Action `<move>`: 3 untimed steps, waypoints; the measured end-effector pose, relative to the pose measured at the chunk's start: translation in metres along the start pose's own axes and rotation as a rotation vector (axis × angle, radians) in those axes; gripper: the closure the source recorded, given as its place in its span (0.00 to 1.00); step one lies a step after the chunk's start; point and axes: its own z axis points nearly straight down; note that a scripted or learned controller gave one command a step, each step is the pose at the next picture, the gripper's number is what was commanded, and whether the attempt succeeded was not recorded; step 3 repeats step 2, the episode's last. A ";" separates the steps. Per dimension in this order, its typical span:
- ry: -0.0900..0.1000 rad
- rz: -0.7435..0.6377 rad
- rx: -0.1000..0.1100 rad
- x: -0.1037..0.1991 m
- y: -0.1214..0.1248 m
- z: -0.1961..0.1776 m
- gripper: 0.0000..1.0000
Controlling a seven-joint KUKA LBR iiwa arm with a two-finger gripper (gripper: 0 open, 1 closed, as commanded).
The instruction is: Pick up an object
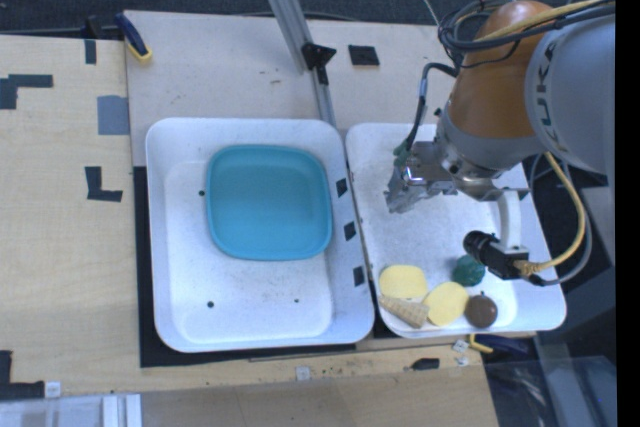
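Note:
My gripper (402,197) hangs low over the upper left part of the right bin (430,235); its metal tips point down toward the bin floor. Nothing shows between the tips. Several small objects lie along the bin's near edge: a yellow round piece (403,281), a second yellow piece (447,302), a tan cone-like piece (403,313), a brown ball (481,311) and a dark green piece (467,269). They all sit below the gripper, apart from it.
The left bin (180,295) holds a teal square plate (269,201). A grey pole (290,15) slants across the back of the bench. The arm's body and cables (520,105) cover the right bin's upper right part.

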 end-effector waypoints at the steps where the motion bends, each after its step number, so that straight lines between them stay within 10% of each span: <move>1: 0.000 -0.001 0.002 0.062 0.000 0.009 1.00; 3: 0.000 0.000 0.000 0.112 -0.003 0.001 1.00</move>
